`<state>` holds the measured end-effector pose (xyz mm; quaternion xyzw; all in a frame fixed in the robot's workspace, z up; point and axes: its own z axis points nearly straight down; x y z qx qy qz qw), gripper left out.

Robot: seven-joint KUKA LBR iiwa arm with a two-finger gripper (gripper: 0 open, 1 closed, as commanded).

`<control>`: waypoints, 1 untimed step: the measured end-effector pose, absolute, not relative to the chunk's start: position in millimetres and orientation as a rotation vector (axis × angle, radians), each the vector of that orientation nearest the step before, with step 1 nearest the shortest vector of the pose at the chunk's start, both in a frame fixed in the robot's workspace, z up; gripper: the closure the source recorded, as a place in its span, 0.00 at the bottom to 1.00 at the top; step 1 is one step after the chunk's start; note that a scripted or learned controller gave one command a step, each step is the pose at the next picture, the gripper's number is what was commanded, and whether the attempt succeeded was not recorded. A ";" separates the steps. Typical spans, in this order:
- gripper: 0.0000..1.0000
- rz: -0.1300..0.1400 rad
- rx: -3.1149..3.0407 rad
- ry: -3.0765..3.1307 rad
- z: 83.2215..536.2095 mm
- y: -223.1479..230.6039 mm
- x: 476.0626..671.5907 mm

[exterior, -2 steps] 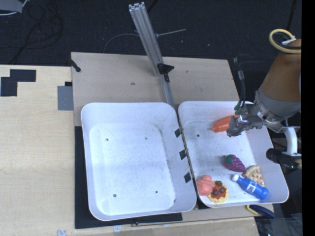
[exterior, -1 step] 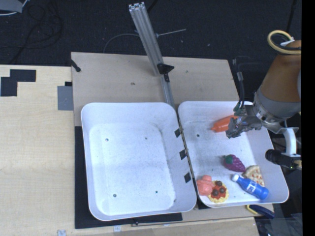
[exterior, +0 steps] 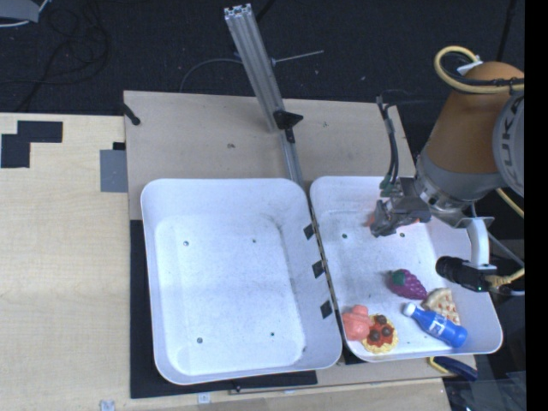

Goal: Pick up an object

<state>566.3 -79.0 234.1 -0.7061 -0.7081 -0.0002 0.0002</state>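
Over the right bin (exterior: 342, 197), the gripper (exterior: 390, 219) hangs near a reddish object (exterior: 378, 220) by its fingers; whether they grip it, I cannot tell. Other toys lie well apart, nearer the front.

Two white bins side by side, centre of frame: left bin (exterior: 145, 199) & right bin (exterior: 342, 187), edges touching, w/ three black clips (exterior: 318, 269) along the seam. Both sit on a tan board (exterior: 197, 135); black mat (exterior: 137, 315) shows under the left bin's lower-left edge. Aluminium rail (exterior: 257, 67) slants from top centre down to the seam, black bracket (exterior: 287, 120) approx. halfway. Left: pale wood tabletop (exterior: 60, 272) w/ black patches (exterior: 30, 139), grey square (exterior: 112, 169). Upper left: cables (exterior: 77, 24) on dark floor.
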 end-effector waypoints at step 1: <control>1.00 0.000 -2.218 -2.225 240.8 -26.7 571.9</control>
